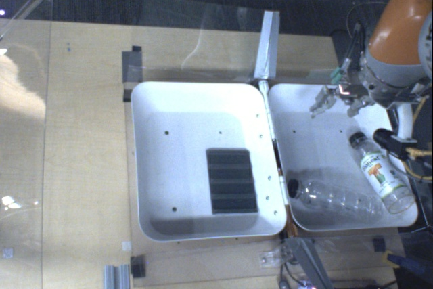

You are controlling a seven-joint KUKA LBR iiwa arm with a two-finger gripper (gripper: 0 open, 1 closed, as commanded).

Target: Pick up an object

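My gripper (337, 105) hangs over the far part of the right bin (298, 112), its two fingers spread apart and open with nothing between them. A small clear bottle (380, 174) with a black cap and a green and orange label lies near that bin's right wall, below and to the right of the gripper. Along the bin's near wall lies a larger clear plastic bottle (338, 197), its black cap pointing left. In the left bin (155, 145) a black ribbed rectangular block (231, 180) rests flat.
The grey arm with its orange band (399, 24) reaches in from the upper right. A metal divider strip (266, 51) stands between the bins at the back. Cables (406, 145) hang by the right bin's right edge. The wooden bench (67, 145) extends to the left.
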